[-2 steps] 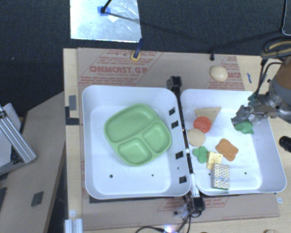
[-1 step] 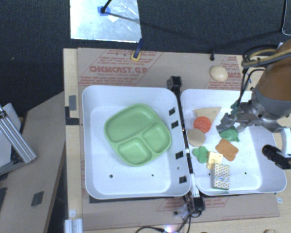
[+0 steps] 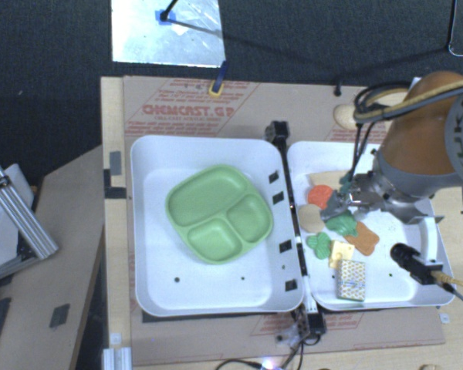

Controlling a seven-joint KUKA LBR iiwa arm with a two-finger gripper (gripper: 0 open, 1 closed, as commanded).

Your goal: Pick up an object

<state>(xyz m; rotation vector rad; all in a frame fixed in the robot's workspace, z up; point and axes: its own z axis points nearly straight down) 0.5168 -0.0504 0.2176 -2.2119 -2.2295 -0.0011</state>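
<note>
Hovering low over the right-hand shallow white bin (image 3: pixel 428 295), the grey two-finger gripper (image 3: pixel 341 204) sits right on top of a heap of small toy food pieces, and honestly there's no telling how wide it's spread or whether it has anything, since the wrist and the clutter blur together there. The pile is bunched toward the bin's left side: a red-orange round piece (image 3: pixel 319 195) just left of the tool, a dark green leafy piece (image 3: pixel 343 224) right under it, an orange wedge (image 3: pixel 363 240) beside that, a lighter green piece (image 3: pixel 319 243) nearer, then a yellow block (image 3: pixel 340 252) and a speckled cracker-like rectangle (image 3: pixel 351 279) nearest the camera. The dark green one looks like the likely target, judging by where the tool is aimed. The left-hand white bin (image 3: pixel 150 230) holds a pale green three-compartment plastic tray (image 3: pixel 219 213), probably parked there as a drop spot, well apart from the action.
</note>
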